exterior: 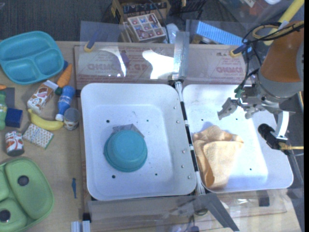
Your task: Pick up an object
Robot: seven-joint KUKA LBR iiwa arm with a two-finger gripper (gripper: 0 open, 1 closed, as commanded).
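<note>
A yellow folded cloth (218, 154) lies in the right bin (270, 175), against its left wall. In the left bin (96, 105), a teal bowl (126, 150) rests upside down on a grey scrap (124, 128). My gripper (238, 110) hangs over the right bin's back half, just beyond the cloth's far edge. Its fingers (226, 110) are spread open and hold nothing. The grey wrist with the orange band (282, 57) comes in from the upper right.
On the bench left of the bins lie a teal divided tray (31, 56), a banana (44, 121), a blue bottle (64, 101), a small carton (40, 96) and a green plate (21, 195). A cardboard wall (130, 64) stands behind the bins.
</note>
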